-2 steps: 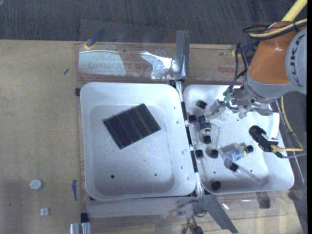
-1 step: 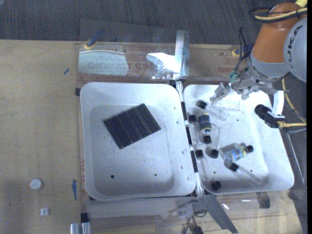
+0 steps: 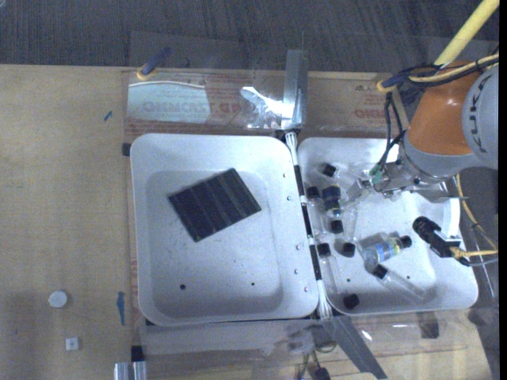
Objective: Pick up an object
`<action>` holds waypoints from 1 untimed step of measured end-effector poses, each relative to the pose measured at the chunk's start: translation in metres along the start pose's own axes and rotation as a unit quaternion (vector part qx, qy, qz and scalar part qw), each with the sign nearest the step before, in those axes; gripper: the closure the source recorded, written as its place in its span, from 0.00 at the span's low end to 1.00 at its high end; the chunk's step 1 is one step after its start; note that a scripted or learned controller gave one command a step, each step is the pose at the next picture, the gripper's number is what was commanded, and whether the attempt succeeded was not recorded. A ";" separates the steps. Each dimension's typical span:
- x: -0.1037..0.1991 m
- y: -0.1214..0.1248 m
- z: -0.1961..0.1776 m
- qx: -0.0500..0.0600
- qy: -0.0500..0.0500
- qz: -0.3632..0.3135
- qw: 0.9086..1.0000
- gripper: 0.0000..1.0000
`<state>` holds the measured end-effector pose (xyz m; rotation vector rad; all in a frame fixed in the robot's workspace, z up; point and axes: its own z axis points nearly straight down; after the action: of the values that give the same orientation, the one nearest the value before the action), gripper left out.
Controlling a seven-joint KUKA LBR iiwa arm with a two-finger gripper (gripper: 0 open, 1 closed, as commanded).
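Observation:
My gripper (image 3: 345, 200) hangs low over the upper middle of the right bin (image 3: 459, 291), reaching in from the grey arm with the orange band (image 3: 444, 121). Several small black pieces lie scattered around it, among them one (image 3: 327, 169) near the bin's back, one (image 3: 337, 226) just below the gripper tip and one (image 3: 347, 249) further forward. A small clear bottle (image 3: 383, 251) with a blue and yellow label and a black cap lies on its side to the gripper's lower right. Nothing is visibly held.
The left bin (image 3: 150, 283) holds a flat black ribbed mat (image 3: 214, 204), lying at a slant. Another black piece (image 3: 351, 299) sits by the right bin's front edge. A metal divider (image 3: 295, 93) and crumpled clear plastic (image 3: 261, 105) stand behind the bins.

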<state>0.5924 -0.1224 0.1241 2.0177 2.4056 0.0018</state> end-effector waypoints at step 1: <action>0.011 0.053 -0.085 -0.001 0.000 -0.024 1.000 0.00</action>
<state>0.6428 -0.1020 0.2088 1.9578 2.4527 0.0020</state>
